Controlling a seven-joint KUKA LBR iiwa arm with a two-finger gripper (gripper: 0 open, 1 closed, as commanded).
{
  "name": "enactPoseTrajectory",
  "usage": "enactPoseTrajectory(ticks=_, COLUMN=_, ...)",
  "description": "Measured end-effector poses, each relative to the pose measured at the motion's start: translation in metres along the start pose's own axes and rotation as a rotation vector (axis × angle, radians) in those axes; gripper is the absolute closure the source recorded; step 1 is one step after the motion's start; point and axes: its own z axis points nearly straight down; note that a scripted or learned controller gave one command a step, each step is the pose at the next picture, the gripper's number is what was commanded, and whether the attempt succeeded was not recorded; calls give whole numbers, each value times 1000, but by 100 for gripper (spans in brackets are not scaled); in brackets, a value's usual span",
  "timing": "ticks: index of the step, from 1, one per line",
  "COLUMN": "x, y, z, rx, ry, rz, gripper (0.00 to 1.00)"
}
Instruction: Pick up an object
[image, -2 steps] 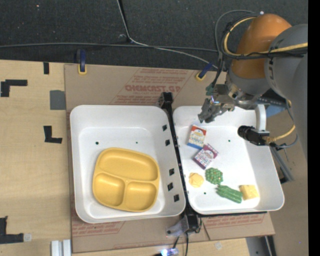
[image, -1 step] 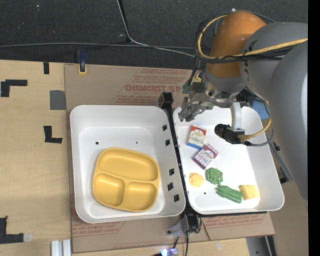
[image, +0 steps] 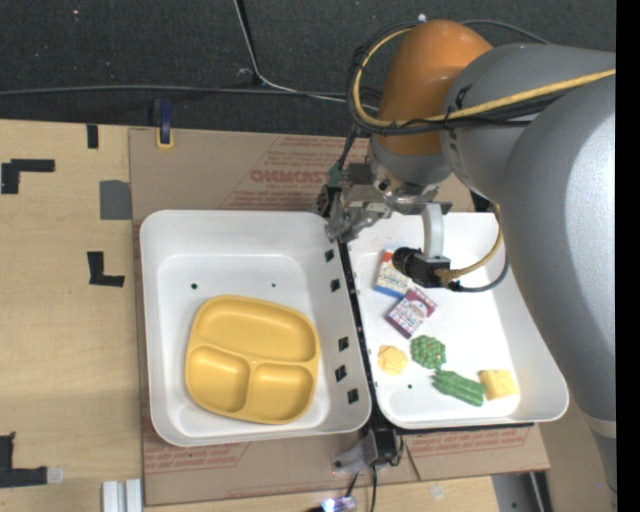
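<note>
Grey arm (image: 520, 130) low over right bin (image: 520, 300); gripper (image: 345, 215) at divider, grip state hidden. Packets (image: 405, 300), green toys (image: 445, 372) nearby, ungrasped. Risk: rim strike, empty close.

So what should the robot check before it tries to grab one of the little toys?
1. Toys are there to grab: ok. The right bin holds a purple packet, a green bumpy toy, a green pickle-shaped toy and two small yellow pieces.
2. Gripper is over a toy: not ok. It sits near the top of the divider between the bins.
3. Fingers open: cannot tell.
4. Toys have room around them: not ok for the bumpy toy and pickle-shaped toy, which lie close together.
5. Left bin out of the way: ok. It holds a yellow divided plate.
</note>
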Motion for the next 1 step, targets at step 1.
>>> enactPoseTrajectory(ticks=1, x=60, y=-12, z=7, rx=1, ry=1, rz=-1, gripper=100)
